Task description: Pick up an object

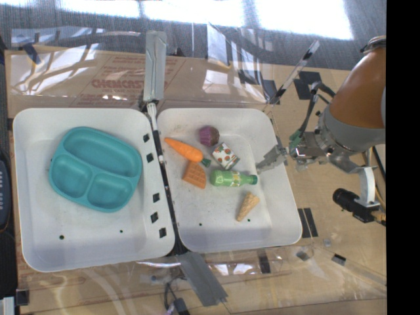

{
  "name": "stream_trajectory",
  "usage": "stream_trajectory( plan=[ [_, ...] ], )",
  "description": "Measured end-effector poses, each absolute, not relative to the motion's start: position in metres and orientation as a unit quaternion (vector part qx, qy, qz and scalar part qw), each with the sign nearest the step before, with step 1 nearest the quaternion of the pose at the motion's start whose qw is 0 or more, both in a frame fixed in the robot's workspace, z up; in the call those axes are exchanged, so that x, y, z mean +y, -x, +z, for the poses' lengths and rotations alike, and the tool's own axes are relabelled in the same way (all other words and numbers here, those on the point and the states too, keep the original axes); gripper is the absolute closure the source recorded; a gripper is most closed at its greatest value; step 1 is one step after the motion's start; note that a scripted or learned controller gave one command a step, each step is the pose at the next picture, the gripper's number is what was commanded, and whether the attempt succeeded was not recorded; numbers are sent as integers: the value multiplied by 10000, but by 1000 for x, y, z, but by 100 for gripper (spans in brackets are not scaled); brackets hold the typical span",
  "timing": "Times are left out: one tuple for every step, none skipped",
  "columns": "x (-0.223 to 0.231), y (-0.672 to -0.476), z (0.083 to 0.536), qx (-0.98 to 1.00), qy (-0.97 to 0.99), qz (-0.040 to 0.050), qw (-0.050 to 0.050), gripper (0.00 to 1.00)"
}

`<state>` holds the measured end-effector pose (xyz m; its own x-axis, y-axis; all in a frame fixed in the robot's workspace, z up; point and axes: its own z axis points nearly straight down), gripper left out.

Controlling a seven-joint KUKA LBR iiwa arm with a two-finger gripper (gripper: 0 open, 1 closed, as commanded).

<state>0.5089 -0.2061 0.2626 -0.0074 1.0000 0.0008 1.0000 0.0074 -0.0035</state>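
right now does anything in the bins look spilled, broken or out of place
Nothing stands out. The carrot, waffle, green bottle, small box, purple ball and cone lie loose but intact in the right bin. The teal tray sits flat in the left bin.

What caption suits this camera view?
Gripper hovers at the right bin's edge near the green bottle, carrot and cone; teal tray in left bin.

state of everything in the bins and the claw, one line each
tray: flat in left bin, bare
carrot: lying in right bin
purple ball: resting, free
dotted box: tilted
waffle: flat
green bottle: on its side
cone: on its side
claw: over right bin's right edge, holding nothing
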Motion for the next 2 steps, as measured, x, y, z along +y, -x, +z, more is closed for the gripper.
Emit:
stream_trajectory(
  plan=[
    [-147,-597,152,-7111,7030,24,37,0],
    [-148,-620,100,-7101,7041,-12,-37,0]
  ],
)
